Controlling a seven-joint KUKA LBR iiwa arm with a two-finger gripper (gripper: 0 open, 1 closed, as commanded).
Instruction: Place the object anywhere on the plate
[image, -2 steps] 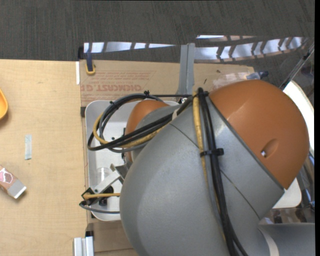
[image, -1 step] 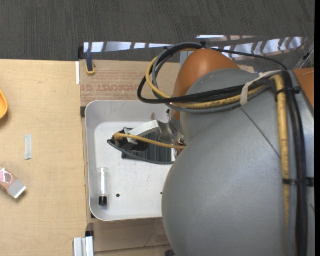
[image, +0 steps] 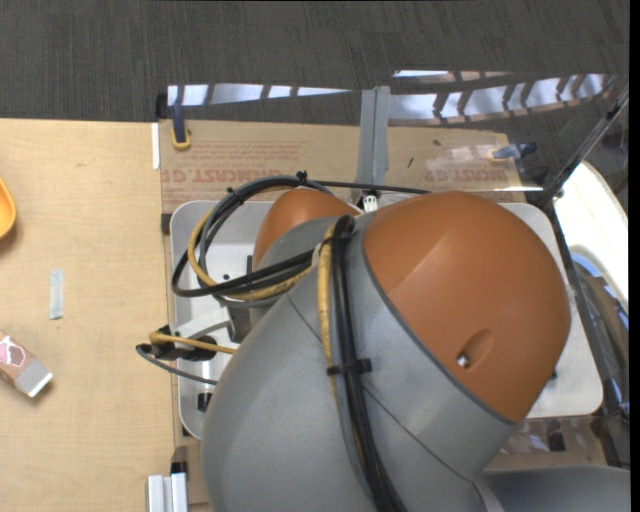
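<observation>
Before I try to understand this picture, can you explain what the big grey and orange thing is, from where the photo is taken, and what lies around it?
The photo comes from one camera fixed above a bench, looking down at a slant. The big shape is a grey robot arm with an orange dome-shaped joint cover, so close to the camera that it hides most of the scene. Black and yellow cables run along it. Under the arm you can see the rim of a shallow white bin, with brown cardboard behind it. On the pale wooden bench top to the left lie a small grey strip and a small reddish and white packet; an orange edge peeks in at the border. The arm's body covers its jaws, so I cannot tell whether they hold anything, and I cannot make out a plate.
</observation>
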